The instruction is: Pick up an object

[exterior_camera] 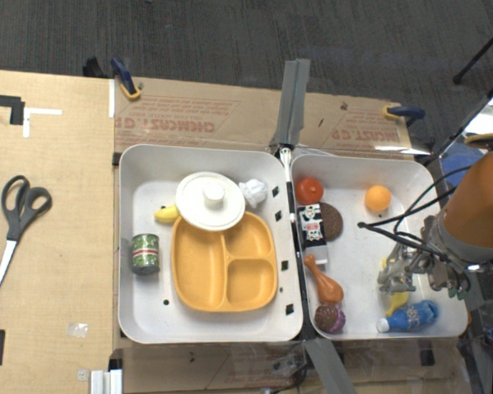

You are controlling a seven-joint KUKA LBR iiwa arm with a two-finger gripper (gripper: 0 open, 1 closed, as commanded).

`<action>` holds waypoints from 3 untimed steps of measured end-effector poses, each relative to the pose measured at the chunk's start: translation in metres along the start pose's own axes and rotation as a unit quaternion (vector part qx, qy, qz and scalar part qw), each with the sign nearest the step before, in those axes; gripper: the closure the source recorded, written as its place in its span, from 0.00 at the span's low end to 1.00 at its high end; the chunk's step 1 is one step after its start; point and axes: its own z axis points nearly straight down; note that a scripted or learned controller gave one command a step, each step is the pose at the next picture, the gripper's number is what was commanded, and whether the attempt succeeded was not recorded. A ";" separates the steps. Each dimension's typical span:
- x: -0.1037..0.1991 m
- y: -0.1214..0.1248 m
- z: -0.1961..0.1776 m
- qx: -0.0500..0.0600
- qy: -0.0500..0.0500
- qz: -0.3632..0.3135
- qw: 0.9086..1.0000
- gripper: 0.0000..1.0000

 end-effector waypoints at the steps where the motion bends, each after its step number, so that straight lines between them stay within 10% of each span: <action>1: 0.000 0.000 0.000 0.000 0.000 0.000 1.000 0.00; 2: 0.016 -0.007 0.005 -0.001 -0.007 0.029 1.000 0.00; 3: -0.134 0.045 0.009 0.000 0.000 0.001 1.000 0.00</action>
